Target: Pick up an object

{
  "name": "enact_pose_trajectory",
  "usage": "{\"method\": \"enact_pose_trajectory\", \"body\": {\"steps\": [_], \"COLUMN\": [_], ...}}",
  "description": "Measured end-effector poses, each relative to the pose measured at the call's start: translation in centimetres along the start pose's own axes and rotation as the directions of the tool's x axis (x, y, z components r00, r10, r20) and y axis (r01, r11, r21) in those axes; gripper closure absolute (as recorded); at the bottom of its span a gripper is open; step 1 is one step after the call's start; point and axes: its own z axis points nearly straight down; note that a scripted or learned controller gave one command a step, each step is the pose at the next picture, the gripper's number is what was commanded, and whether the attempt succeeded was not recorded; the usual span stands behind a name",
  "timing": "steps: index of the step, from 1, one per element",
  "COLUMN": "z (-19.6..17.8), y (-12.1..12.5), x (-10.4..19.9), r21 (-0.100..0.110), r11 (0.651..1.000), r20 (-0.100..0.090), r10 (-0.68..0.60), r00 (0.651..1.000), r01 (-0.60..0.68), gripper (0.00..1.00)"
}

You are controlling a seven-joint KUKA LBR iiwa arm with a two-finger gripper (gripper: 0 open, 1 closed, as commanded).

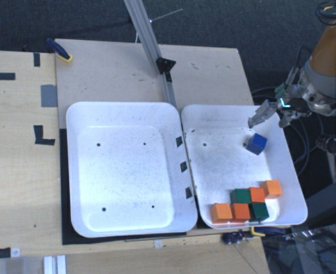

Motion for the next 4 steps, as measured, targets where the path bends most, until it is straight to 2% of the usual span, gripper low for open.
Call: {"method": "enact_pose_trajectory", "body": {"steps": [1,2,4], "z": [-0.3,4.1,16.6], "y": [0.1,0.3,0.7], "x": [0.0,0.4,1.1], "r21": [-0.005,0.0,0.002], "r11": [1.0,1.0,1.0], "r20": [0.001,0.001,0.001], "r10": [-0.002,-0.001,-0.001], "r00": [1.0,1.0,1.0], "r01": [0.002,0.001,0.001], "gripper": [0.0,0.0,0.0]}}
